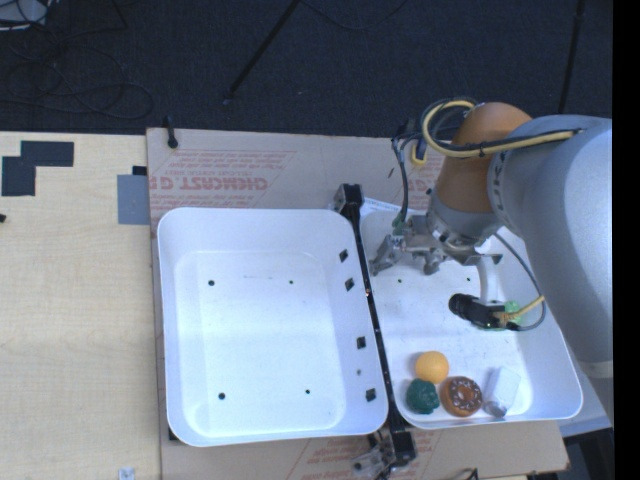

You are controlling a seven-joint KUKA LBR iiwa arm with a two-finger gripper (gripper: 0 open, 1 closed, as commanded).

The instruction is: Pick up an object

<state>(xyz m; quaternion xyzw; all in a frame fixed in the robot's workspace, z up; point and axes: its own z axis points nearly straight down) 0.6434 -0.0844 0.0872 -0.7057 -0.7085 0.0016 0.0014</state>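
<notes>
The grey arm (pixel 560 218) filled the right side of the camera view, its orange band (pixel 480 158) bent down over the far end of the right bin (pixel 545 408). Beside it, across a black divider (pixel 365 308), sat the left bin (pixel 180 268), white and shallow like its neighbour. Both rested on a cardboard sheet (pixel 250 168) printed with red lettering, on a pale wooden bench (pixel 70 348).

The gripper (pixel 408 255) hung low over the far left part of the right bin, close to the divider. Its metal fingers pointed down and toward the left; from this slant I could not tell whether they were spread or closed, and nothing showed between them.

The objects lay clustered at the near end of the right bin, well apart from the gripper: a white block (pixel 503 390) near the corner, a brown sprinkled donut (pixel 461 396) just beside it, an orange ball (pixel 432 366) and a dark green lump (pixel 423 397) touching the donut's left side.
</notes>
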